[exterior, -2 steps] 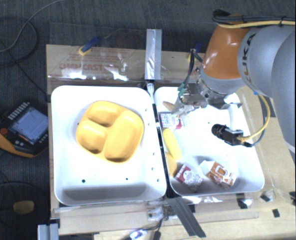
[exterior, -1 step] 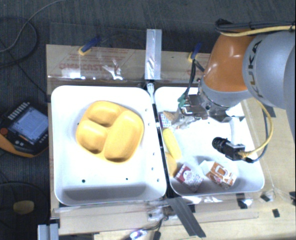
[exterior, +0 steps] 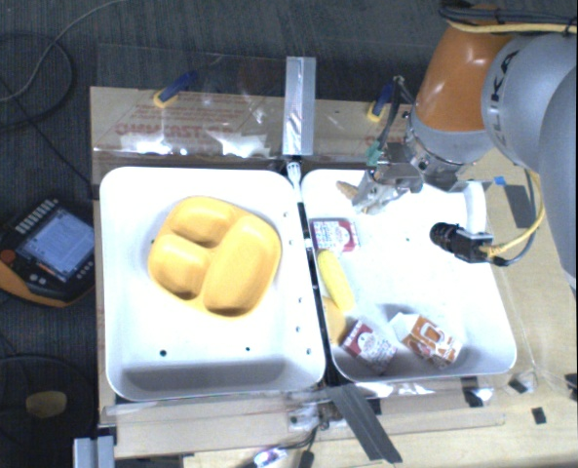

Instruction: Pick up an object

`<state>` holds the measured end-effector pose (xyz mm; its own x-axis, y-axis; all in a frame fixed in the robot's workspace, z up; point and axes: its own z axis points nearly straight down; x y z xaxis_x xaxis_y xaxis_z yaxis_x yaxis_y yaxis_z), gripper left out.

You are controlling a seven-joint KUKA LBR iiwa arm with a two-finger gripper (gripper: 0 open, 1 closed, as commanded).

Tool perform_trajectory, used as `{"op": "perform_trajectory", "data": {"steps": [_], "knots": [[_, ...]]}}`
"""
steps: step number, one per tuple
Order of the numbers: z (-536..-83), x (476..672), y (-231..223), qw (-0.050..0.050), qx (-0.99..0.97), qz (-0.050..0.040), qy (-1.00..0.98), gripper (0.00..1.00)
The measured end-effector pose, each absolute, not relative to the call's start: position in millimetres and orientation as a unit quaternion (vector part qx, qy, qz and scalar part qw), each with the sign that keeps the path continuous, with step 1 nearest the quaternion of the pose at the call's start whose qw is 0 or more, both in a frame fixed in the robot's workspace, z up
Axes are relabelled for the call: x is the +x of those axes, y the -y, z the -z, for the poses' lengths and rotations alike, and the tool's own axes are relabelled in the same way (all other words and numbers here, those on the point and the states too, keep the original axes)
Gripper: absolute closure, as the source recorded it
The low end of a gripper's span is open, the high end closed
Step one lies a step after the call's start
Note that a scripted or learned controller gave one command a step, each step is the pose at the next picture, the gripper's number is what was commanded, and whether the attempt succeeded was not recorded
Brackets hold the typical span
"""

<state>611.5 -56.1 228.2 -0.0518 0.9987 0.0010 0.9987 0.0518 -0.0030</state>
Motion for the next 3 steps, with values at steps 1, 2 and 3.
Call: {"op": "perform_trajectory", "data": {"steps": [1,2,3], "knots": [[-206.1,574.4,25.9,0.0,-0.648,-0.0015,0.761,1.0],[-202.6,521.9,-17.4,0.001,-0.661,-0.0014,0.751,1.0],[-229.1,530.7,45.5,0.0,-0.655,-0.0011,0.756,1.0]]}}
